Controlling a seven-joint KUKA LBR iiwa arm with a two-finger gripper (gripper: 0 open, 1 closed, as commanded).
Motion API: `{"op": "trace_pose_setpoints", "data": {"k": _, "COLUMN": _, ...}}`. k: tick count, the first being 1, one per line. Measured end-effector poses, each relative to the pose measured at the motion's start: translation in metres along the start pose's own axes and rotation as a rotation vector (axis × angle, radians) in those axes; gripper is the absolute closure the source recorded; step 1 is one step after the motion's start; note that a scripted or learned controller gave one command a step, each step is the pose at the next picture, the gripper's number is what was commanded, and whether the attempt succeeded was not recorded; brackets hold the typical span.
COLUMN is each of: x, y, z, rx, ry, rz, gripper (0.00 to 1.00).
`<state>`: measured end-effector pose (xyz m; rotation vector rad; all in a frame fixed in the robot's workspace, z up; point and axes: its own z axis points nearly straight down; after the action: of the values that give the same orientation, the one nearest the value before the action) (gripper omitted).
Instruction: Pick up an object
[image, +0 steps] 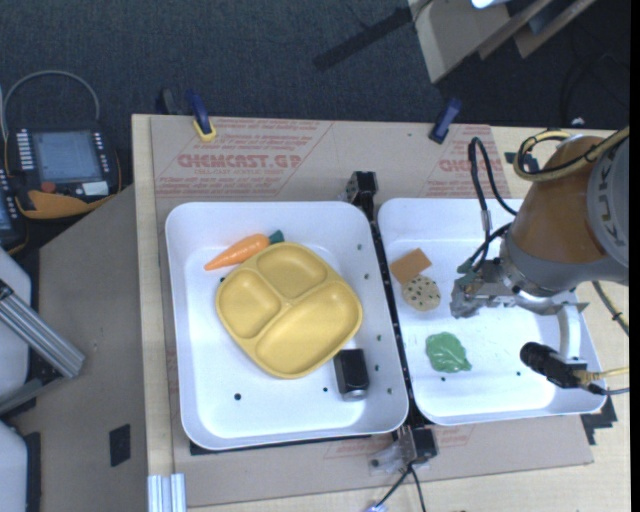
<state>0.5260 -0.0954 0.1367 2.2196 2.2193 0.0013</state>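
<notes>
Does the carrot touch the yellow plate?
Touching, as far as the camera view shows: the carrot lies along the upper left rim of the yellow plate in the left bin, with no white gap between them.

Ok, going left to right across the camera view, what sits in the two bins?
Carrot → yellow divided plate → black block → brown cracker and speckled cookie about level → green leafy piece → gripper, above the right bin.
</notes>
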Motion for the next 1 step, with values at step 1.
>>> {"op": "trace_pose_setpoints", "data": {"k": 1, "x": -0.0078, "y": -0.0063, "z": -0.0503, "rx": 0.0, "ry": 0.0, "rz": 0.001, "gripper": 1.0}}
